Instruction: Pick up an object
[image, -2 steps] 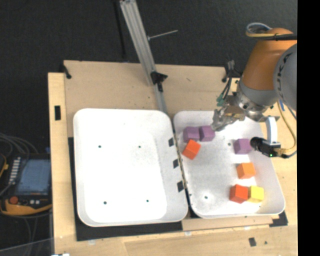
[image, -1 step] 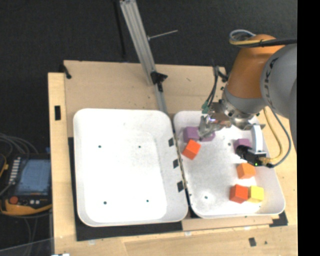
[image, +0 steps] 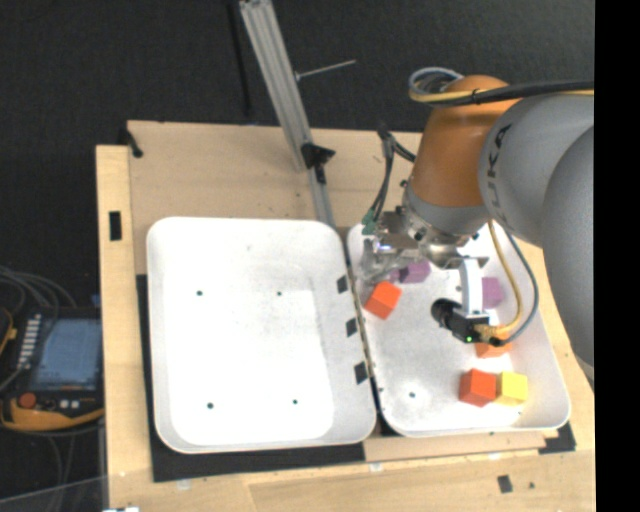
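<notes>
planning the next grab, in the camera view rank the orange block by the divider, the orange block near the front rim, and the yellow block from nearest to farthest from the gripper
1. Orange block by the divider, just below the gripper, at the right bin's left edge.
2. Orange block near the front rim, toward the bin's lower right.
3. Yellow block, beside that one, slightly farther right.

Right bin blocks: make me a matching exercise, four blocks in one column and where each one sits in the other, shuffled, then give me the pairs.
Things:
1. yellow block
2. orange block near the bin divider
3. purple block at the bin's far right
4. orange block in the near corner

Places:
A. just below the gripper, by the bin's left wall
B. touching the yellow block's left side
C. nearest the bin's near right corner
D. right of the arm's black cable fitting

Pairs: 1-C, 2-A, 3-D, 4-B
</notes>
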